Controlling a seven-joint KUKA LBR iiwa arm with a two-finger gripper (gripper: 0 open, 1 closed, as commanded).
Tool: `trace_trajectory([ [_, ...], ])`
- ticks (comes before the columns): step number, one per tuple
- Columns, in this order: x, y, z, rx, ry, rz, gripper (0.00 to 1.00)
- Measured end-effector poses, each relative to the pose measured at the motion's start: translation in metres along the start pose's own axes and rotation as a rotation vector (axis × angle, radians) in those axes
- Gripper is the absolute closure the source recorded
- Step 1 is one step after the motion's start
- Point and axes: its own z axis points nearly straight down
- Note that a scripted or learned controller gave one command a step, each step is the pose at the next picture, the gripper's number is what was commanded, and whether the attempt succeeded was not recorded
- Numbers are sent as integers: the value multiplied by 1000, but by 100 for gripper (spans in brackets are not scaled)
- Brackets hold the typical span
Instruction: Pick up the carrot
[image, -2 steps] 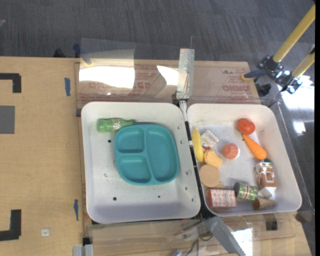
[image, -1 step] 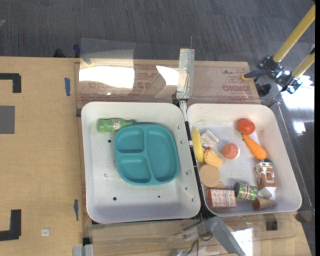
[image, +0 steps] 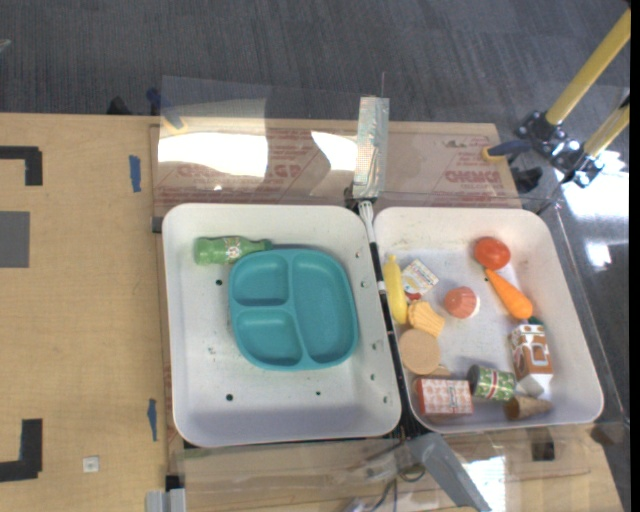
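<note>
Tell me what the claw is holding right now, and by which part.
Nothing is seen held. The carrot lies loose in the right bin, beside the tomato, with nothing gripping it.

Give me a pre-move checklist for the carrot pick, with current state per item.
1. Carrot located: ok, in the right bin, near its far right side.
2. Carrot lying flat and fully in sight: ok, it lies diagonally, nothing on top of it.
3. Room around the carrot: not ok, the red tomato touches or nearly touches its upper end, and a small carton sits just below its lower end.
4. Space on its long sides: ok, bare bin floor between it and the round pink piece.
5. Hand position and opening: cannot tell.
6. Left bin with the teal plate and green bottle: ok, out of the way.
</note>
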Motion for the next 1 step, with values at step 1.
trace_trajectory([
  [1,-1,-2,-12,9,-4,2,100],
])
